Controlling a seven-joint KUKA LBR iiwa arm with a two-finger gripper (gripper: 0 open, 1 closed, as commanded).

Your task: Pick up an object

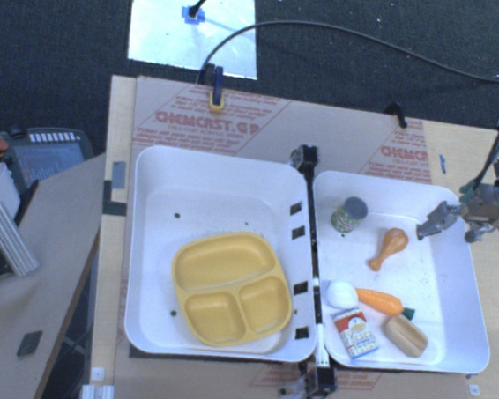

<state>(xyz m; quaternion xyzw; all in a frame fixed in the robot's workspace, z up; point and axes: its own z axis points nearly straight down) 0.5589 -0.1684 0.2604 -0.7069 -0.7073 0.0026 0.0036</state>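
Bench with two white bins [235, 170]. Gripper [456, 223] at right bin's 2 o'clock rim, fingers spread, empty. Drumstick [389, 247] lies toward 8 o'clock of it. Risk: descent clips rim.

Bench [109, 224] with two white bins [225, 183] side by side

Grey metal pincer [453, 224] on a pale wrist (orange band just above), with dull, angular fingers.
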